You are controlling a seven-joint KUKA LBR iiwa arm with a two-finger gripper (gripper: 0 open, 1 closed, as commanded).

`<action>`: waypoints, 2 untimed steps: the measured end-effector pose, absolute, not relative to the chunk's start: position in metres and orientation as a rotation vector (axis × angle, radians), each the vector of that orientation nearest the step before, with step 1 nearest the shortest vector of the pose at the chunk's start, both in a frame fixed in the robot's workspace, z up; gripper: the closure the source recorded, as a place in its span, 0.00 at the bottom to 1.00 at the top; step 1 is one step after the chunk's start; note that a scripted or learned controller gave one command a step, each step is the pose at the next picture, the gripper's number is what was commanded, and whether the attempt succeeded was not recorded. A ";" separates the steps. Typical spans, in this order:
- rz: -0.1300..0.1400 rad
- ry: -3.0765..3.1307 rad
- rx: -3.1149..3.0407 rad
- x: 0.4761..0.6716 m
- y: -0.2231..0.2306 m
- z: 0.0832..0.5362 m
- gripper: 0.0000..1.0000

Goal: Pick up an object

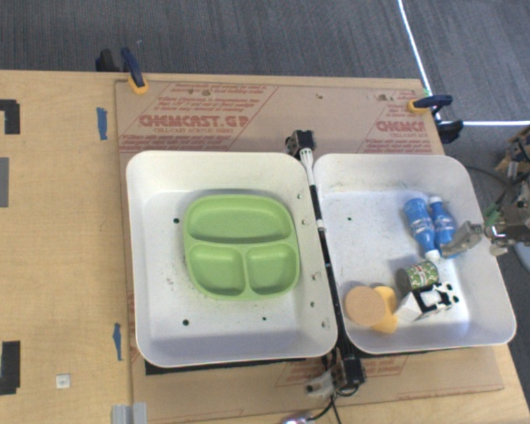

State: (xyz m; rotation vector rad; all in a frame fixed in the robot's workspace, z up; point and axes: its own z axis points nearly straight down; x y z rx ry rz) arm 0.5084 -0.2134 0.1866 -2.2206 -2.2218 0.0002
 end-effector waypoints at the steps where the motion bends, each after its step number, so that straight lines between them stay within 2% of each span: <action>1: -0.004 -2.416 -2.044 0.578 -0.194 0.104 0.00; 2: -0.001 -2.165 -2.279 0.667 -0.168 0.085 0.00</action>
